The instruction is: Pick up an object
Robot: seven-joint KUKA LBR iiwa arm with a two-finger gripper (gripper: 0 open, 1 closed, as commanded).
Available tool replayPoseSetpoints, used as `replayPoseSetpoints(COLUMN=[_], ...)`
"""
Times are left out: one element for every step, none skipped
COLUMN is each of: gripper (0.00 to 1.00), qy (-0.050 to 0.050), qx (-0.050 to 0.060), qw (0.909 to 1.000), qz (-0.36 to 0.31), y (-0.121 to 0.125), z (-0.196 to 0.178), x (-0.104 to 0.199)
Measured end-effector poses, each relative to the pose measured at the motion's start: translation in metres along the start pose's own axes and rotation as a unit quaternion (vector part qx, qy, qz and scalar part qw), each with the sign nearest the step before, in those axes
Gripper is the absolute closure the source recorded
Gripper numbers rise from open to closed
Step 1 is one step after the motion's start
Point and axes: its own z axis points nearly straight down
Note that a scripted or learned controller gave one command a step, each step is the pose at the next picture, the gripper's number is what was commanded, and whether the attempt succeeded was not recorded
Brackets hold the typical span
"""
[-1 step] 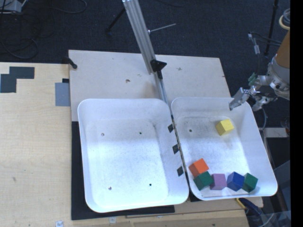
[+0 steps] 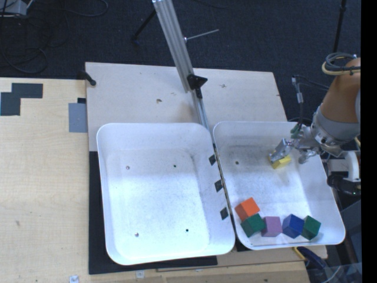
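Yellow block: small, lying in the right bin, toward that bin's far right part, at the tip of the claw.
Claw: reaching in from the tabletop's right edge, low over the right bin; its 2 fingers sit around the yellow block's upper end, pinching it as far as the view shows (the block looks tilted, one end poking out toward the bin's middle).
Arm: grey wrist with the orange band above it, at the right edge of the tabletop.
Right bin's near edge: 5 blocks in a loose row, orange block, dark green block, purple block, blue block, second green block; the orange one touches the dark green one, all well apart from the claw.
Left bin: white, just beside the right bin, the 2 rims touching along the middle.
Metal rail: slanting from the tabletop's far edge down to the gap between the bins.
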Motion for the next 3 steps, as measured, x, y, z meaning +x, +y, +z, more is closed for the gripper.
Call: replayPoseSetpoints(gripper=[0.0, 0.0, 1.0], qy=[-0.001, -0.001, -0.001], qx=[-0.005, -0.006, -0.003], qw=[1.0, 1.0, 1.0], qz=[0.0, -0.003, -0.002], y=[-0.016, 0.039, 0.036], z=[0.054, 0.053, 0.044], x=[-0.001, 0.038, 0.036])
